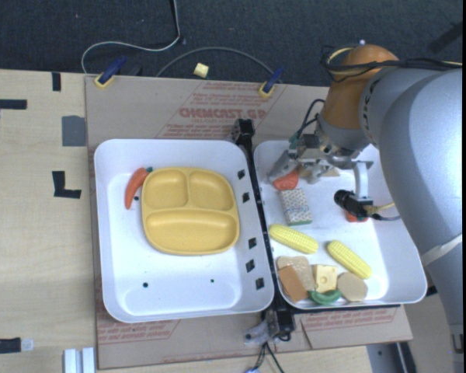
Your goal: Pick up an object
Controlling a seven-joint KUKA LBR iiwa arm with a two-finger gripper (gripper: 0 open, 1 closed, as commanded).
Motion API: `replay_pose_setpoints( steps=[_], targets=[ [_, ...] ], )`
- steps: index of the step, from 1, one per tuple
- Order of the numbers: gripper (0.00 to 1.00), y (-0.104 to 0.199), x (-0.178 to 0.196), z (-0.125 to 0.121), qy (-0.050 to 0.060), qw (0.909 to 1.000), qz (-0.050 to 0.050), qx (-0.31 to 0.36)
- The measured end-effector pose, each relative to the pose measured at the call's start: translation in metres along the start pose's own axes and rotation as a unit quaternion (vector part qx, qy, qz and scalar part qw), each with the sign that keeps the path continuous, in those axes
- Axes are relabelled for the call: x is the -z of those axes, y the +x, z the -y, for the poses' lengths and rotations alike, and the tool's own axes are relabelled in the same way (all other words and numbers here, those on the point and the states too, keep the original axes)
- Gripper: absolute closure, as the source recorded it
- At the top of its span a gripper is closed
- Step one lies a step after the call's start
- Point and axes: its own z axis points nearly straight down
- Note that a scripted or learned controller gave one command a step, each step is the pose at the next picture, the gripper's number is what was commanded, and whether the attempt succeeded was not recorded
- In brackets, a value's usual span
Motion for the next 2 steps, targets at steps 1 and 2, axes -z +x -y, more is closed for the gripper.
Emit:
replay_pose_setpoints(
  steps=[1, 2],
  targets=[
    [0.0, 0.0102, -0.0001, 0.0005, -0.001, 1.0, 0.002, 0.0],
    [1.0, 0.01, 0.0099, 0.0006, -0.001, 1.0, 0.002, 0.0]
  ],
)
